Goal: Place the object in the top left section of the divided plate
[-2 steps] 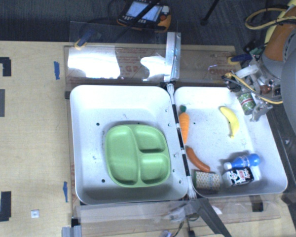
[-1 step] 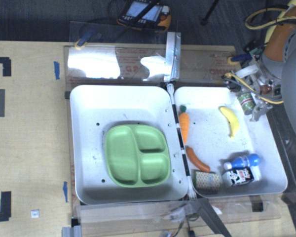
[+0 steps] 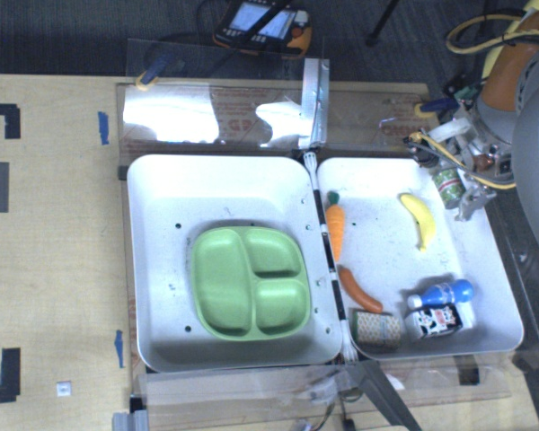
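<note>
The green divided plate [image 3: 249, 282] is sitting in the middle of the left bin [image 3: 153, 187], with one long section running down its left side and two smaller sections stacked on its right. The loose things the task could mean are all lying in the right bin [image 3: 499, 285], well apart from the plate. A carrot [image 3: 335, 226] is lying along the bin's left wall with its green top pointing away from the camera, and an orange-red sausage [image 3: 359, 291] is lying just below it, angling toward the bin's near side. A yellow banana [image 3: 419, 218] is resting in the far right part of the bin. A small bottle [image 3: 441, 310] with a blue cap and a black-and-white label is lying on its side near the front edge, just beside a greenish mesh pad [image 3: 377, 328]. The gripper [image 3: 465, 196] is hanging at the far right corner of the right bin, near the banana but not touching it; whether its jaws are wide or narrow cannot be told amid the cables. Both bins are sitting on the pale wooden table [image 3: 54, 268].
</note>
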Robot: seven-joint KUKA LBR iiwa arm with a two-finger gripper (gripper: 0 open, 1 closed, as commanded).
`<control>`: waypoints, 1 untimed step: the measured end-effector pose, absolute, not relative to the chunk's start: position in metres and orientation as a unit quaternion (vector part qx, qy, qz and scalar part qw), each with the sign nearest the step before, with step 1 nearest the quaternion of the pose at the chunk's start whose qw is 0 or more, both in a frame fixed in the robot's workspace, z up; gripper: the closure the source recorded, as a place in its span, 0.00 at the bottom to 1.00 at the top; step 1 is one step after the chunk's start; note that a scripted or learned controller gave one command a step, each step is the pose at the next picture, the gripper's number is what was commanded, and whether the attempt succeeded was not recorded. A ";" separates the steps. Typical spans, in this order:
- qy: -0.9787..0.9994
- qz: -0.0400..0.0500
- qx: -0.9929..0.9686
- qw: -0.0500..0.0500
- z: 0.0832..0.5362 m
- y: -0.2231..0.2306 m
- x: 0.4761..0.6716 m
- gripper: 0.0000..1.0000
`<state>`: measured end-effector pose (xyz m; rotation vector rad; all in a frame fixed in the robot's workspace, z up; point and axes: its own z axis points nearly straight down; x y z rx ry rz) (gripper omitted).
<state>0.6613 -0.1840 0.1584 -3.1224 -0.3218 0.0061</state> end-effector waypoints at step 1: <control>-0.102 0.002 -0.995 0.001 0.142 -0.166 0.662 0.00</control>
